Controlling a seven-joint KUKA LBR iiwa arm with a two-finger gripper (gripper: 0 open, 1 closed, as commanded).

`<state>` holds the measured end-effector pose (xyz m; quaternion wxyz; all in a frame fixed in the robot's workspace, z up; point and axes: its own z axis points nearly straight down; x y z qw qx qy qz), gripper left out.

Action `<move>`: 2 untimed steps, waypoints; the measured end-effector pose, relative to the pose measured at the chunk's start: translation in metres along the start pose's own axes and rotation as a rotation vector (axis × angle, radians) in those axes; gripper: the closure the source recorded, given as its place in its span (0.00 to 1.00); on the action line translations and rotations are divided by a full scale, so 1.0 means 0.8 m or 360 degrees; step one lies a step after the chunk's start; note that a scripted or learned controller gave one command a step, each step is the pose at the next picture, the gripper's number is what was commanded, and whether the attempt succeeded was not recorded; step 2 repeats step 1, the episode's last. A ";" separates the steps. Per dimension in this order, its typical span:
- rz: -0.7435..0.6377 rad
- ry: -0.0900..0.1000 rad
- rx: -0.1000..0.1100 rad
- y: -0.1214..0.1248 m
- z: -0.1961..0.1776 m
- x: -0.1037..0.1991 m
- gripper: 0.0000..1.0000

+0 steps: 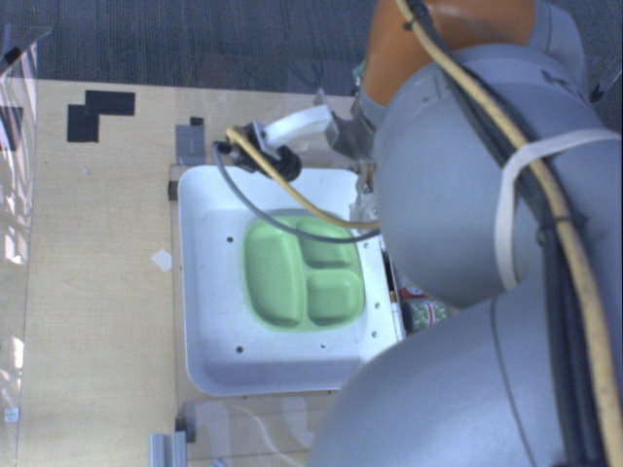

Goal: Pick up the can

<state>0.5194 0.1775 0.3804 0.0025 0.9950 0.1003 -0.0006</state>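
My grey arm (487, 222) fills the right half of the camera view, with its orange band (438, 17) at the top, and it covers the right bin. Just past the left bin's right rim, under the arm, a small patch of a red and green printed object (424, 311) peeks out. It may be the can, but too little of it shows to tell.
The left white bin (209, 261) holds a light green divided tray (297, 275). A black and a tan cable (263, 159) loop from the arm over the bin's far edge. The wooden bench (97, 261) stretches to the left, with black marks (97, 113) at its back.
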 end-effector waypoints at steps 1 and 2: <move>-0.0360 -0.0005 0.0004 -0.011 0.162 0.004 1.00; -0.0360 -0.0005 0.0004 -0.011 0.162 0.004 1.00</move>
